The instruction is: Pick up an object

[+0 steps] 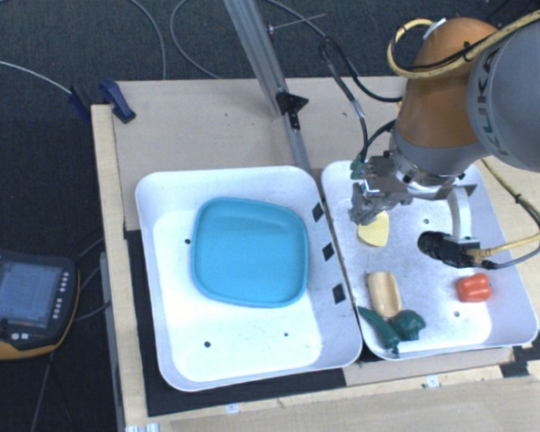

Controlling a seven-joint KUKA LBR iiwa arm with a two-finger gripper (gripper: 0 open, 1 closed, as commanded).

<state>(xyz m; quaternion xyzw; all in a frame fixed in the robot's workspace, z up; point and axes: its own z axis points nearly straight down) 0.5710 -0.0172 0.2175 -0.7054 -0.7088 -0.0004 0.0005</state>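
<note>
- The gripper (371, 204) hangs over the far left part of the right white bin (505, 328), right above the pale yellow wedge-shaped piece (375, 232); whether it is apart or together cannot be told.
- The yellow wedge lies flat, looks light and thin, perhaps soft foam or plastic; its edges seem the best hold.
- Nearer lie a tan cylinder (384, 292), a dark green lump (400, 325) and a small orange block (473, 287), all probably light.

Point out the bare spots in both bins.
Left bin: a bare strip along the near wall, below the blue plate. Right bin: crowded; a small patch between the tan block and the orange piece.
</note>
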